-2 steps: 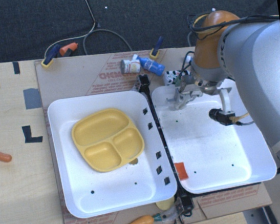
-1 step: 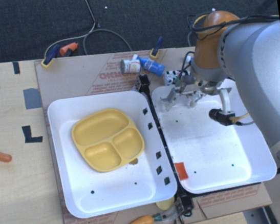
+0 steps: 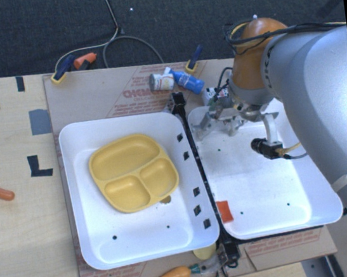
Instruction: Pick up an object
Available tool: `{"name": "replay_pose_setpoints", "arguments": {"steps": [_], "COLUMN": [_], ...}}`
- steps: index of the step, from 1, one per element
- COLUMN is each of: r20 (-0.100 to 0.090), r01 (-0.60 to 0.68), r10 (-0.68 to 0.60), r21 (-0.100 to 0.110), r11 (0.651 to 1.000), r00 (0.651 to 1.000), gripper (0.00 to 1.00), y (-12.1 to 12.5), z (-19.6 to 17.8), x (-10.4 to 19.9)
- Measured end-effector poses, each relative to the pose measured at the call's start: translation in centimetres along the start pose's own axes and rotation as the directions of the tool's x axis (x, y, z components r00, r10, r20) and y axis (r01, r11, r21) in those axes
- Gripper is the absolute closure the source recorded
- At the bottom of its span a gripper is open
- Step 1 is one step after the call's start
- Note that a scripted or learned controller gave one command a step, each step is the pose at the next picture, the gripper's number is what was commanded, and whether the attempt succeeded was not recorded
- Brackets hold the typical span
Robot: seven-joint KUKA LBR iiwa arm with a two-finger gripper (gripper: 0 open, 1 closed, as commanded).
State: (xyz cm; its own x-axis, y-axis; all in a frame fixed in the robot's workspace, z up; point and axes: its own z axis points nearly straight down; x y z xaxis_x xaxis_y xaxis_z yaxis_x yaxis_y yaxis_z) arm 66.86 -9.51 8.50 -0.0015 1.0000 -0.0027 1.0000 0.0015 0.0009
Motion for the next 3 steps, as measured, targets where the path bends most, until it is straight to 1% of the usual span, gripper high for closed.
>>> {"name": "replay_pose_setpoints", "arguments": {"steps": [1,2,3], "r20": [-0.005,0.003,-0.006], "r01": [0.004,-0.009,0.000], "r10": [-0.004,0.009,0.000], "r21": [0.001,-0.001,0.015], "r11": [1.000,1.000,1.000], "r00": [1.000,1.000,1.000], "gripper": [0.00,0.00,0.00], "y": [-3.2,-0.3,-5.1], "z": [-10.4,-10.9,-0.3], "x": [7.1,-4.8,0.0]}}
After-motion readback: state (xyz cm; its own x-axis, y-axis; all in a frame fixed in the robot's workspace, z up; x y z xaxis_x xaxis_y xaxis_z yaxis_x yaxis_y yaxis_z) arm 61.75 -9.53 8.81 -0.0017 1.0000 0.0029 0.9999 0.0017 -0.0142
